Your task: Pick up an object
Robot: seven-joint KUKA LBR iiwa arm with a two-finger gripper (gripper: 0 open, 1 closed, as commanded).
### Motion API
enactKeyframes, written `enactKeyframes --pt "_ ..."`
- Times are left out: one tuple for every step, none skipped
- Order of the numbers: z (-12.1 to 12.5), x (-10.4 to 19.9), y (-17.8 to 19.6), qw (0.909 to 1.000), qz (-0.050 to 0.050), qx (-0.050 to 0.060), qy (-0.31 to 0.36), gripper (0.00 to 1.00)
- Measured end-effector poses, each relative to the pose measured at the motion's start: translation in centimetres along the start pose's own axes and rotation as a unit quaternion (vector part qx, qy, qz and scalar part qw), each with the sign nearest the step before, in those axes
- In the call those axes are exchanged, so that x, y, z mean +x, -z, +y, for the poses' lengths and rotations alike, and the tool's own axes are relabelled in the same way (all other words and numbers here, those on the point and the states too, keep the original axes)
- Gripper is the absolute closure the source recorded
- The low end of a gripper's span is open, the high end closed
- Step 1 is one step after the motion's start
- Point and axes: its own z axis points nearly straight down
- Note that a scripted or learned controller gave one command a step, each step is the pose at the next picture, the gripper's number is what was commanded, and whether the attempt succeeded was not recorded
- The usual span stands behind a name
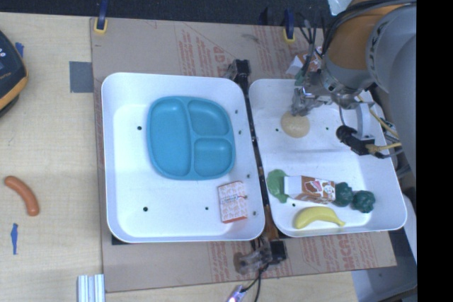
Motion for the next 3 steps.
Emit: enactKeyframes --pt "-0.1 0.0 -0.2 1.0000 0.000 0.002 0.000 0.00" --pt "-0.2 1.0 -1.5 1.0000 0.001 0.005 0.000 0.00" --pt "-0.1 -0.4 -1.5 1.0000 0.001 0.003 -0.002 0.00"
